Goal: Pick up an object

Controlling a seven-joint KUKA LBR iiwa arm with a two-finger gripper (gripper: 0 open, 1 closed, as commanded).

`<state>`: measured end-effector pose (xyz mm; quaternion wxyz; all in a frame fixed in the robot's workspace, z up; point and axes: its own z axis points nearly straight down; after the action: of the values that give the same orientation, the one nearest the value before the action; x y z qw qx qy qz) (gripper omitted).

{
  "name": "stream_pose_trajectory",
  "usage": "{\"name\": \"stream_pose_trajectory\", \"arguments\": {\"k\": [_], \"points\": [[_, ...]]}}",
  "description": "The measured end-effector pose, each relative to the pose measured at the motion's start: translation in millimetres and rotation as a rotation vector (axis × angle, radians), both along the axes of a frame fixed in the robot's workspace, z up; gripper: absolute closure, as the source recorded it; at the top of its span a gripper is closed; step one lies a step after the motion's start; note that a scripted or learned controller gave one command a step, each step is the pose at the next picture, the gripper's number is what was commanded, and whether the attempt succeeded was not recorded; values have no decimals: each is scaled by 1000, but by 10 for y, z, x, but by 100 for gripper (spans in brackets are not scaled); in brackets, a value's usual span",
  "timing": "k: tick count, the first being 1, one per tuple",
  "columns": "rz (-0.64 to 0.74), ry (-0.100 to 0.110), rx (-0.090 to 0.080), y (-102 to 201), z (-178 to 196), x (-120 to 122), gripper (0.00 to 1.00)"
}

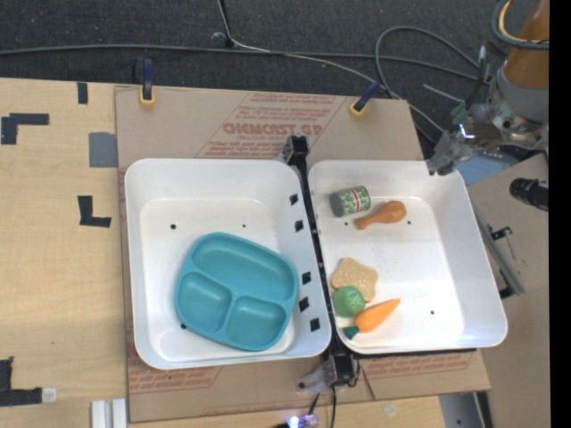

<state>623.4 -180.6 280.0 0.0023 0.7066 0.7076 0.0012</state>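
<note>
orange plastic toy carrot (376, 314) lies closest to the lens, near the front edge of the right-hand shallow white bin (464, 266), tilted with its tip pointing up-right. touching its blunt end is a round green toy vegetable (348, 300), and just behind that a tan toast-shaped slice (355, 275), the green piece overlapping its lower edge. further back in the same bin: a brown toy chicken drumstick (382, 214) lying roughly flat, and just left of it a small grey-green can with a red-and-white label (351, 201) on its side, near the divider between bins.

left-hand shallow white bin (152, 239) holds a teal plastic three-compartment tray (235, 291), sitting flat, rotated a bit.

gripper (443, 160) is at the back right corner of the right bin, over the rim, well apart from all five toys. nearest candidate is the drumstick, down-left of it; carrot cluster is further off toward the front. nothing visible between the fingers. fingers are too dark and small to resolve, so cannot tell whether they are apart or together.

grey arm with orange band (526, 43) enters from the top right, wrist angled down-left toward that corner. both bins rest on a brown cardboard sheet (268, 123) on the bench, held at the back by a pair of clamps.
</note>
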Motion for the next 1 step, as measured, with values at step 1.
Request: {"name": "stream_pose_trajectory", "arguments": {"k": [1], "points": [[3, 6, 2, 548, -13, -156, 100]]}}
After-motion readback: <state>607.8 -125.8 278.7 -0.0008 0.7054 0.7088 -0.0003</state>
